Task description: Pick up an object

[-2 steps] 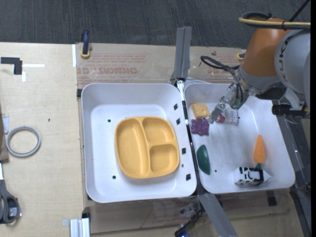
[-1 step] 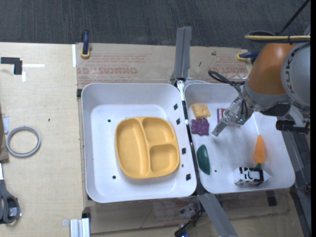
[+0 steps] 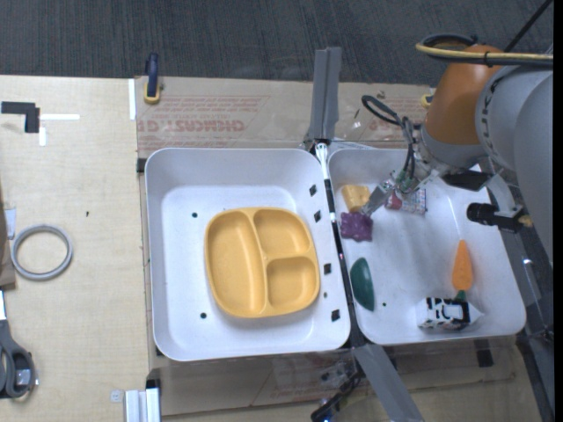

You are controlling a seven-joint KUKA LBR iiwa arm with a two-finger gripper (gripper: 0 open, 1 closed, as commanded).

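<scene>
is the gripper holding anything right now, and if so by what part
Cannot be told. The gripper is low in the right bin, right beside the yellow object and purple object, but nothing is visibly between its fingers.

I log a pale wood desk (image 3: 79, 323). Landmark: left white bin (image 3: 167, 262), resting directly on it. Right white bin (image 3: 493, 315) touches its far side. Grey tape roll (image 3: 40, 251) lies well left of it; scissors (image 3: 13, 367) lie nearer the desk's lower-left corner.

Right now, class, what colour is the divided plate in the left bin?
Yellow, seen in the camera view: divided plate.
</scene>
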